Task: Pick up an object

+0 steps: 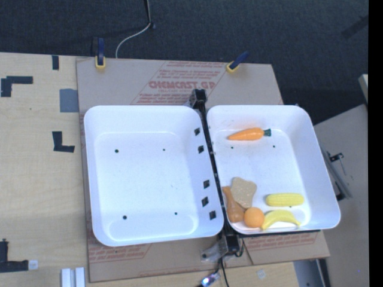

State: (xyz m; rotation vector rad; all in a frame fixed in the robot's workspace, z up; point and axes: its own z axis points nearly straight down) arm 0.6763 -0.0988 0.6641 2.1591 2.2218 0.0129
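Cardboard (179,79) covers the counter (36,160) under two white bins. Landmark: the right bin (311,160). A carrot (246,134) lies near its far wall; bread slice (243,192), orange (254,217), corn (284,200) and banana (280,220) cluster at its near edge.

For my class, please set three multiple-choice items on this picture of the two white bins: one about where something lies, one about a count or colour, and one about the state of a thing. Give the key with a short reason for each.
1. Where does the carrot lie?
A. left bin
B. far part of the right bin
C. on the cardboard

2. How many items are in the right bin?
A. three
B. nine
C. six

3. How does the bread slice lie?
A. propped on the brown piece beside it
B. standing alone in the left bin
C. under the carrot

Key: 1 B, the carrot lies apart near the far wall. 2 C, carrot, bread, brown piece, orange, corn, banana. 3 A, the slice overlaps the brown piece.
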